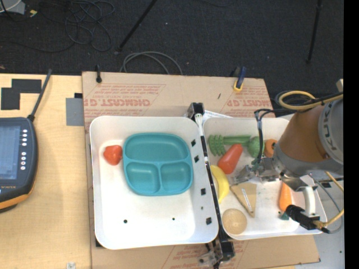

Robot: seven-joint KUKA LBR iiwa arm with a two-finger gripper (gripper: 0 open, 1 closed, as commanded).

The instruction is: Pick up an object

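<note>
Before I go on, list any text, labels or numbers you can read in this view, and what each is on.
"CHEMCAST GP", red print, upside down, left on the cardboard sheet under the bins.
"CHEMCAST GP" again, upside down, on its right part, partly readable.
Red print on the cardboard's front edge: too small to read.
Handheld pendant screen and buttons: blurred, unreadable.

Two white bins (106,223), one teal tray (157,164), two red toys (113,154).

The left bin (106,217) is offering open floor below the teal tray (157,164). Toys are crowding the right bin (263,231), where the arm (305,139) is blocking its right side.
</note>
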